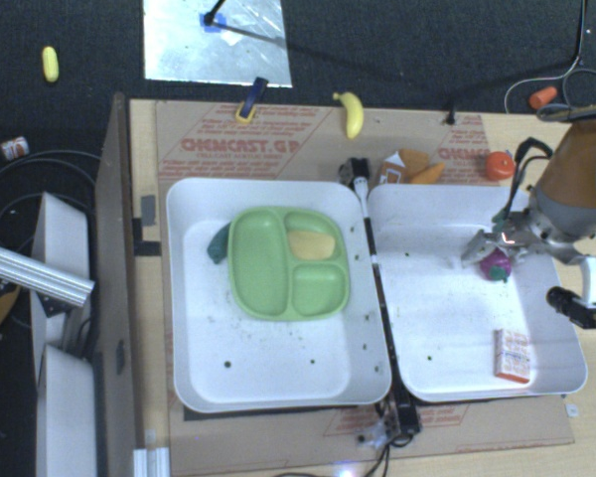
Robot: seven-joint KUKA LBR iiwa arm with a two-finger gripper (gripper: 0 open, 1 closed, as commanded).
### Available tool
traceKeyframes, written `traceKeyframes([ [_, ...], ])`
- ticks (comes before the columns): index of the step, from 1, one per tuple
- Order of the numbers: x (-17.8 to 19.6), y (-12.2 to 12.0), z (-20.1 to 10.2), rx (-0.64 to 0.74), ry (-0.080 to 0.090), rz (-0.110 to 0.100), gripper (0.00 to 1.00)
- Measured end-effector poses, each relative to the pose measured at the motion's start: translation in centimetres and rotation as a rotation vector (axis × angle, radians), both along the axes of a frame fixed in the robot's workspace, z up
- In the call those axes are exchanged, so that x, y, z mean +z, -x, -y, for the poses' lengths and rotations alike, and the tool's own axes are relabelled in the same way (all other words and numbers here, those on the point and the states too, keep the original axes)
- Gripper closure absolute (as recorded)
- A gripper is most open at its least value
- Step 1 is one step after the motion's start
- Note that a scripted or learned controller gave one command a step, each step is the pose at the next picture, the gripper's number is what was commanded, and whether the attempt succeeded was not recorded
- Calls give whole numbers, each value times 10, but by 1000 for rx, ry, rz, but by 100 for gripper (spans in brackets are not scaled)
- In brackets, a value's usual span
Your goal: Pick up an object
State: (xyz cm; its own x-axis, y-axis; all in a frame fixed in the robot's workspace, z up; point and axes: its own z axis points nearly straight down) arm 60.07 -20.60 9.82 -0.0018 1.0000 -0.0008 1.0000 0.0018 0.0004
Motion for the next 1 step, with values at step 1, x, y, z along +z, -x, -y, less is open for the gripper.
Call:
traceKeyframes([
  [1, 13, -2, 0, 0, 1, 6, 100],
])
